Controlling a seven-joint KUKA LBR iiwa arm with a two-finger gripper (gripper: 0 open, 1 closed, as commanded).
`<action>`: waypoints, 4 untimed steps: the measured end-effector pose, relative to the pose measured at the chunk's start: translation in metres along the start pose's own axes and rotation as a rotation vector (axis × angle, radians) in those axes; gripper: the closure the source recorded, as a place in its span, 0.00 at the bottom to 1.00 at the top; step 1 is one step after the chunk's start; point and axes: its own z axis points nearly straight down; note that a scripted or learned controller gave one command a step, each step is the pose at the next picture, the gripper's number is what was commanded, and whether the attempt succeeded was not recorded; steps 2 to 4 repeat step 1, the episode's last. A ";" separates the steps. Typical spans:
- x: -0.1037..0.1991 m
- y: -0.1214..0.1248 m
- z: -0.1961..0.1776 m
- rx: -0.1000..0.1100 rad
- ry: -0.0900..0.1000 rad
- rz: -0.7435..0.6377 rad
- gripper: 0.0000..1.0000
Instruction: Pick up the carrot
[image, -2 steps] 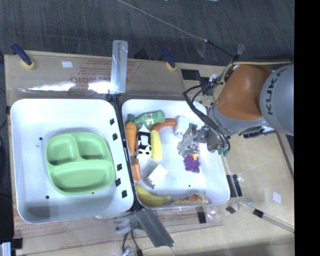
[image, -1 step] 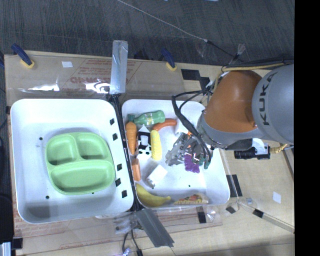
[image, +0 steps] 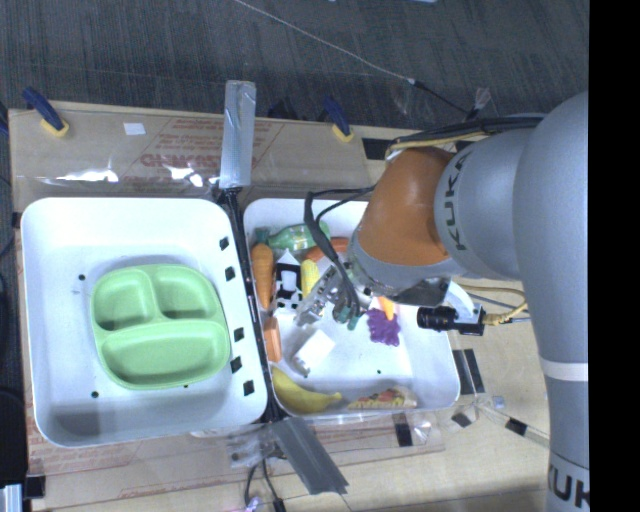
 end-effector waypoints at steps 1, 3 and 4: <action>0.048 0.125 -0.072 -0.004 -0.010 -0.345 1.00; 0.048 0.125 -0.072 -0.004 -0.010 -0.345 1.00; 0.048 0.125 -0.072 -0.004 -0.010 -0.345 1.00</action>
